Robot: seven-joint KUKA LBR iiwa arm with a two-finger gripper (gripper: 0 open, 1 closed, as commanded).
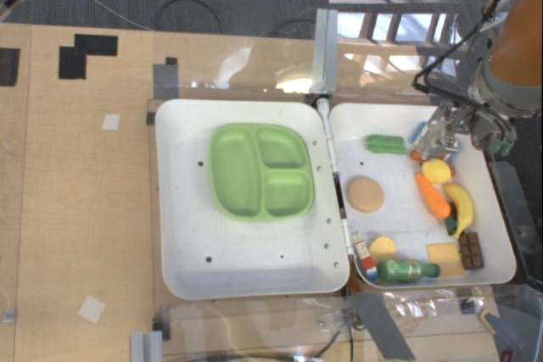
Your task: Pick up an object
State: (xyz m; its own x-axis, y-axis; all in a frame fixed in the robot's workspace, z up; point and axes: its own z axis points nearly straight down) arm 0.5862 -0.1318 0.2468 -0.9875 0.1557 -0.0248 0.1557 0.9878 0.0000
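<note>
Right bin (pixel 501 267) | fingers (pixel 434 142) state unclear | just above lemon (pixel 436 172)

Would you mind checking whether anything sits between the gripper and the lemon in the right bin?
Nothing visible does. The gripper hangs right above the lemon near the far right of the right bin. The carrot and banana lie beside the lemon, on its near side.

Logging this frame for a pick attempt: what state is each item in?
gripper: over the right bin's far side, above the lemon
lemon: lying in the bin
carrot: lying flat
banana: lying flat
green bottle: on its side
green divided plate: right side up in left bin
</note>
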